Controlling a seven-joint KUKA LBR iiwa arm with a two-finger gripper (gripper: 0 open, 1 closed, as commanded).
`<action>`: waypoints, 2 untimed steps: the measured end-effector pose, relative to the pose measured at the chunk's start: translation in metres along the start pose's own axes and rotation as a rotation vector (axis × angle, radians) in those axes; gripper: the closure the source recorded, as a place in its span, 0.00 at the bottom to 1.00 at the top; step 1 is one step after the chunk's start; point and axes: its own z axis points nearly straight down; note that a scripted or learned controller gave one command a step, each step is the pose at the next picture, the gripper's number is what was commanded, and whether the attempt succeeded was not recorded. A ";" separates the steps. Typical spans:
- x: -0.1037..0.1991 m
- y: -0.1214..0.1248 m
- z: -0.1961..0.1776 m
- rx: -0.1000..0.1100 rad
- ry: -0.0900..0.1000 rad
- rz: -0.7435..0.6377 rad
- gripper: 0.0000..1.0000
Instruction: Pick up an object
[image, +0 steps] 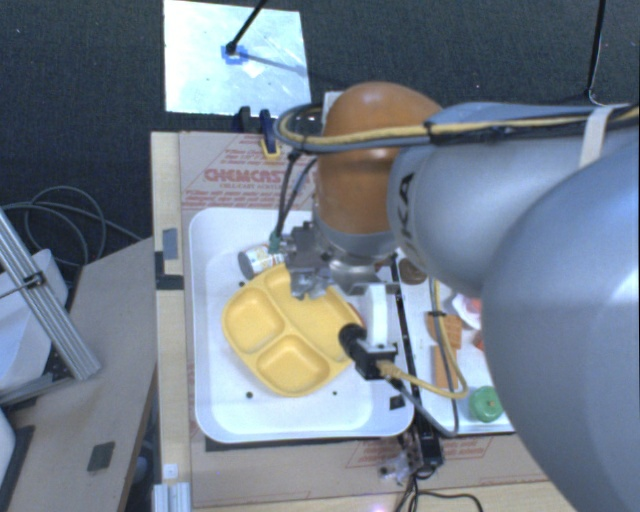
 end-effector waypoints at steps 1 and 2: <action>-0.098 0.024 0.059 -0.001 -0.008 0.020 1.00; 0.015 0.024 0.042 -0.008 0.002 -0.003 1.00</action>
